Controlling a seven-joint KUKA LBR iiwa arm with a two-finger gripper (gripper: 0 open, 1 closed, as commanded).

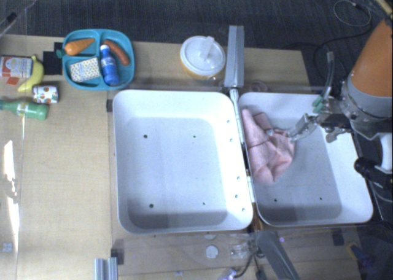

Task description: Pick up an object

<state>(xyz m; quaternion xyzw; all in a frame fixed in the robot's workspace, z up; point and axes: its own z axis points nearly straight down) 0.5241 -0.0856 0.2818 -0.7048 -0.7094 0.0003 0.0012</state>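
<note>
A crumpled pink cloth (265, 150) lies in the right bin (319, 202), against its left wall. My gripper (293, 132) reaches in from the right and slants down to the cloth's upper right edge. Its tip meets the fabric there. The grey arm with its orange band (374, 67) stands over the bin's right rim.
The left bin (178, 162) sits beside the right one. A blue divided tray (98, 59) of toy food, a banana (32, 75), a small can (45, 94) and a green bottle (24, 109) lie at the far left. A white lidded cup (203, 56) stands behind the bins.
</note>
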